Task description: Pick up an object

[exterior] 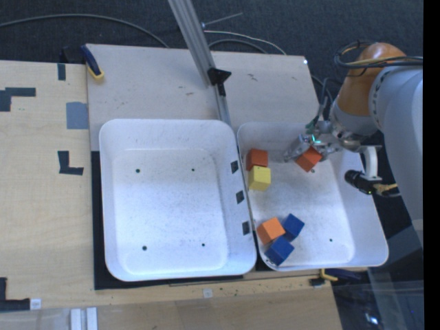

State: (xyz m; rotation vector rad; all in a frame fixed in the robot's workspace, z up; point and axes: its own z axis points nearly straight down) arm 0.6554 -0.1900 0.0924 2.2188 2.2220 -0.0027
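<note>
At the lower centre-right of the frame, in the right bin (357, 246), two blue cubes (285, 238) touch an orange cube (271, 229). Further up, a yellow cube (260, 177) touches another orange cube (257, 159). At upper right, the claw (311, 154) looks closed on a tilted orange block (308, 160) above the bin. Judged risk: the grip seems to catch only a corner, so the block may slip out and drop back.
</note>
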